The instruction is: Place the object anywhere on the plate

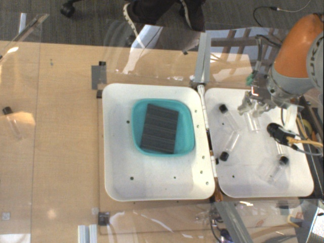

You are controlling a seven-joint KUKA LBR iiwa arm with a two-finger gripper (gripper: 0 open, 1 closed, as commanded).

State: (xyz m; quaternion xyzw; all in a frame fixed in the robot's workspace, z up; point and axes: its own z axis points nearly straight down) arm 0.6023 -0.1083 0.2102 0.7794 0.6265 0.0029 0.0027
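Dark ribbed rectangular block [160, 129] is lying flat on the teal rounded-square plate [188, 135] in the left white bin [116, 176] — placement looking done. 1 gripper [254, 105] is hovering over the right bin [304, 186] — finger state: cannot tell.

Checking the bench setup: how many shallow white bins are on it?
2. The left shallow white bin holds a teal square plate with a dark grey ribbed rectangular block on it; the right shallow white bin lies under the gripper.
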